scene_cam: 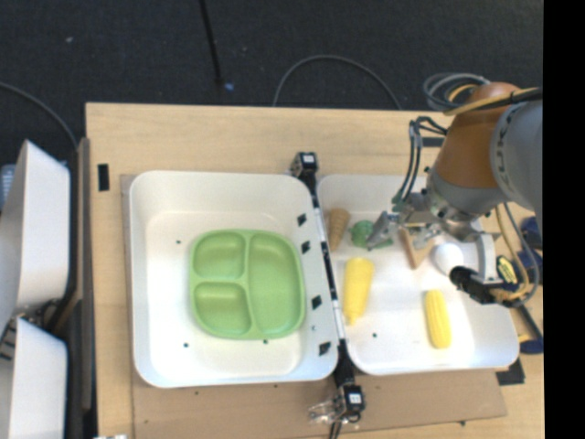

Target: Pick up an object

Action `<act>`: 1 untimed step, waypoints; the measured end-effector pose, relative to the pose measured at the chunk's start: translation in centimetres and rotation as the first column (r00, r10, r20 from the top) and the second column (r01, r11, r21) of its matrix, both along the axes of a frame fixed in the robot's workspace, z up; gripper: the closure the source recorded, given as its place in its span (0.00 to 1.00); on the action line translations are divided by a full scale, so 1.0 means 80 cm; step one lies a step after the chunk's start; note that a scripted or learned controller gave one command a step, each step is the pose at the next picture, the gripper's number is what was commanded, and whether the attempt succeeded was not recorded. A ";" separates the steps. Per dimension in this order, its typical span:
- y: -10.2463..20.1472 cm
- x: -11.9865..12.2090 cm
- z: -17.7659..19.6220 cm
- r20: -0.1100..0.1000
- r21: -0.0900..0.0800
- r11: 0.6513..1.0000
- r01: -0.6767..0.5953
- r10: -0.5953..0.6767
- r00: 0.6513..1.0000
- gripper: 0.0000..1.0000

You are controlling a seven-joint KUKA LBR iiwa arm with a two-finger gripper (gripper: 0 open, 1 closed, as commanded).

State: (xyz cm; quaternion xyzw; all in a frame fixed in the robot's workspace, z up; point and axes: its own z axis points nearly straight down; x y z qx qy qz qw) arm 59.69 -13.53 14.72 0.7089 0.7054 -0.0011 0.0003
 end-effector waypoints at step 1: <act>-0.001 0.000 -0.061 -0.001 0.000 1.000 -0.001 0.001 1.000 0.00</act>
